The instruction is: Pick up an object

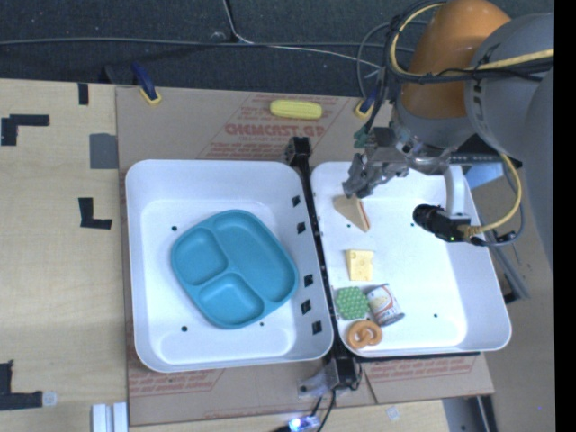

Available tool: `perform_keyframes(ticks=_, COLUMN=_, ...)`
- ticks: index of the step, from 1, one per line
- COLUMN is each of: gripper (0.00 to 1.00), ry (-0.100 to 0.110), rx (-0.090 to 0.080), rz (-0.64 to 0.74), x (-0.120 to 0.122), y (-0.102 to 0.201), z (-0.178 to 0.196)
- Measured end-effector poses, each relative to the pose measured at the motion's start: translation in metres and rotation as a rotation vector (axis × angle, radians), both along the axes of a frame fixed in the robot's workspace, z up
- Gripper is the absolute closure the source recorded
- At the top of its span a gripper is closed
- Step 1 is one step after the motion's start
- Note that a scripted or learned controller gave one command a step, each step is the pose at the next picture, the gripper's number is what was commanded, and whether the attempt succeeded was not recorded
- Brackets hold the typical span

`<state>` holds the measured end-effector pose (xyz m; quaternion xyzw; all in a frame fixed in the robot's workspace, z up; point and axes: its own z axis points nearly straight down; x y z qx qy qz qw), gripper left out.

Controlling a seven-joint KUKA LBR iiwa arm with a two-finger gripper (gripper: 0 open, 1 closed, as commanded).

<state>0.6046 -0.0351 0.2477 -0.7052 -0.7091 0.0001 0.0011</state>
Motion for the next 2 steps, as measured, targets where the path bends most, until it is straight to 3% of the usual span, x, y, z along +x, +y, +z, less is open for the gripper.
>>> perform_keyframes(ticks=2, gripper=1.00, ry=0.001, rx=0.000, rz=0.001, x=-0.019, y=0.099, z=-0.012)
